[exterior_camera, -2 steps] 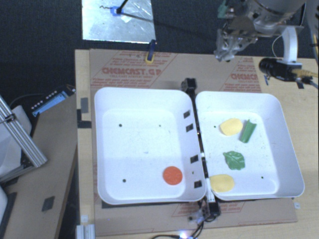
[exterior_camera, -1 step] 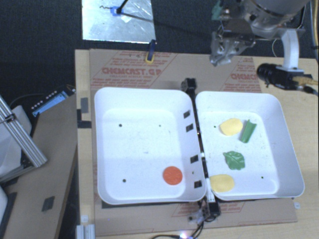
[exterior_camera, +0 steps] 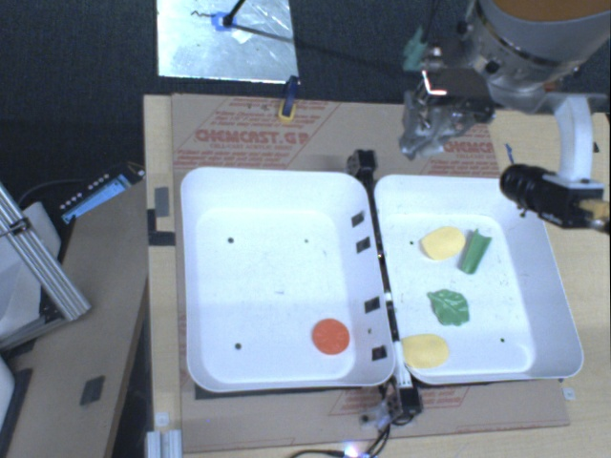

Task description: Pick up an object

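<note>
Orange disc (exterior_camera: 331,337) flat in left bin (exterior_camera: 205,194)

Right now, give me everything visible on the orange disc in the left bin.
The orange disc is a small, flat, round piece, evenly orange-red with a matte look, material hard to tell. It lies flat on the floor of the left bin, toward the near right corner, close to the divider between the bins but apart from it. Nothing touches it except the bin floor.
</note>
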You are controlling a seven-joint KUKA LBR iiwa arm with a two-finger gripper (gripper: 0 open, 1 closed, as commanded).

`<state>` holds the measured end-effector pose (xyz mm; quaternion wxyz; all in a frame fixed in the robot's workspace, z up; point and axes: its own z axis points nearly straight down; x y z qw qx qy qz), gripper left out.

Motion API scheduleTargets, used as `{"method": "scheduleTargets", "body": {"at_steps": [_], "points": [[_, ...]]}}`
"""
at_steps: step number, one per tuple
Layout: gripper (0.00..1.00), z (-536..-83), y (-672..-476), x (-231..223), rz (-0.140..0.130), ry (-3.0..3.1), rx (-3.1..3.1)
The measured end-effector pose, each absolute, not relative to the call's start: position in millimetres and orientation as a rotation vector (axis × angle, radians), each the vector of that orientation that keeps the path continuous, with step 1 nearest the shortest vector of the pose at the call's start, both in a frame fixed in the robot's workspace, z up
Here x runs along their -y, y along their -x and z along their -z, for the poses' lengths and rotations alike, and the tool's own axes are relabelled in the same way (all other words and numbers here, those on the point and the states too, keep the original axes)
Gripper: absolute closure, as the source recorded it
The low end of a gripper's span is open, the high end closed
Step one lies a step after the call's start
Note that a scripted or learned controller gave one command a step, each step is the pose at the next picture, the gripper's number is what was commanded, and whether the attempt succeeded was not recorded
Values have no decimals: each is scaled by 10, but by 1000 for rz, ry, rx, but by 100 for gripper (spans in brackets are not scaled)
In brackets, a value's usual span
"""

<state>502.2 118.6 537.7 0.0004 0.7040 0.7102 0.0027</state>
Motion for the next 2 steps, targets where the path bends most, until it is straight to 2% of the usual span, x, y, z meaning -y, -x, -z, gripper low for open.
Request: {"method": "scheduleTargets", "body": {"at_steps": [1,2], "points": [[100,-5352,-5531,-879,-5,-2219,-2219],[100,-5342,-6192,-14,-1,-2225,-2211]]}}
